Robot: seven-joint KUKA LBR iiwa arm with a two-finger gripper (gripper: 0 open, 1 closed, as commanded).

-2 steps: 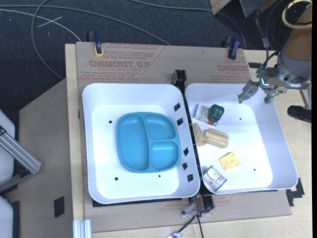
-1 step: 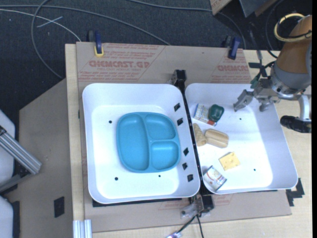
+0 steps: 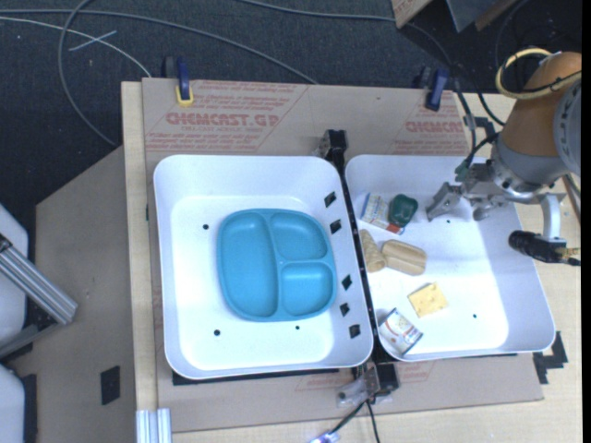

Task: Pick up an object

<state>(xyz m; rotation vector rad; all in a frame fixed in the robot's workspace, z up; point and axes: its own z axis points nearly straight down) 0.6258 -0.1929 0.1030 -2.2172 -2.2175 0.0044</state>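
Note:
The right bin [image 3: 499, 303] holds several small objects. A dark green piece [image 3: 403, 209] lies beside a white packet [image 3: 375, 212] near the bin's upper left. Below them rests a tan block [image 3: 404, 257], with a beige piece [image 3: 371, 250] at its left against the divider. A yellow wedge [image 3: 427, 299] sits lower down, and a clear wrapped item [image 3: 400, 330] lies at the front edge. My gripper [image 3: 463, 207] hangs over the upper right part of this bin, just right of the green piece. Its fingers [image 3: 441, 202] are spread open with only white bin floor between them.
The left bin [image 3: 185, 247] carries a blue divided plate [image 3: 276, 263]. A black divider with clips [image 3: 347, 247] runs between the bins. Blue clamps [image 3: 184, 79] hold the board at the back. A black fitting [image 3: 540, 245] juts over the right bin's rim.

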